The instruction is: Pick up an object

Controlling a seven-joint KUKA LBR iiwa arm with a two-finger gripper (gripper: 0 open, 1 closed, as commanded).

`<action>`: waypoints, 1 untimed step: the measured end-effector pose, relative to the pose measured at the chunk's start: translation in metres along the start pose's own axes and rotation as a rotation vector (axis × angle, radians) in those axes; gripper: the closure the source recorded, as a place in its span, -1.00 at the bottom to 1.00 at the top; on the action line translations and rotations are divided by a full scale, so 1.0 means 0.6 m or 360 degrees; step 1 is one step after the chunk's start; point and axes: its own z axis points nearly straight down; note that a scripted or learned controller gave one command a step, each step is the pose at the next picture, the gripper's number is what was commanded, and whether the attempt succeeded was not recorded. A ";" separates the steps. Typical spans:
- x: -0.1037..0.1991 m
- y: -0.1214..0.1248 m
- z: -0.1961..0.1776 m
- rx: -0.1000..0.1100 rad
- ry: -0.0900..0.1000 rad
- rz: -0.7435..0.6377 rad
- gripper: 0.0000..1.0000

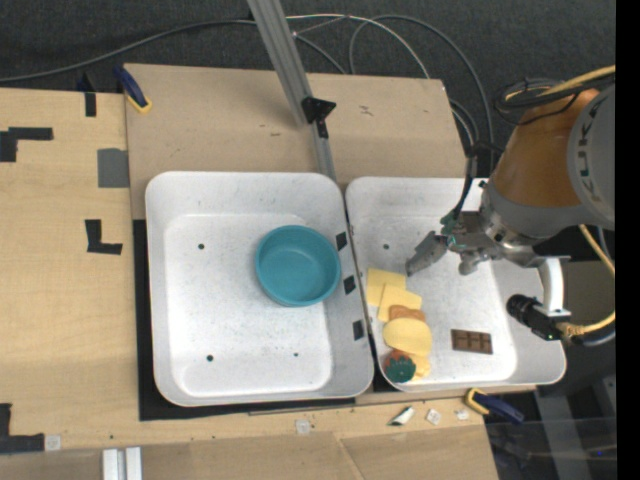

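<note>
Overhead, the arm (545, 168) leans into the right bin (400, 203), its fingers (428, 253) spread apart, gripping nothing, above bare floor.

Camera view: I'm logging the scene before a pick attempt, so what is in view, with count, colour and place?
Bins: two, white, side by side on the bench.
Bowl: one, teal, upright in the left bin, toward its right side.
Soft pieces: a small pile, pale yellow, at the right bin's left edge; exact count unclear.
Round piece: one, yellow with an orange top, on the pile's near end.
Small object: one, dark teal, at the right bin's near left corner.
Block: one, brown, flat in the right bin's near part.
Arm: one, grey and orange, from the right.
Gripper: one, grey, over the right bin.
</note>
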 end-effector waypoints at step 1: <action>0.000 0.000 0.000 0.0000 0.0000 0.0000 -1.00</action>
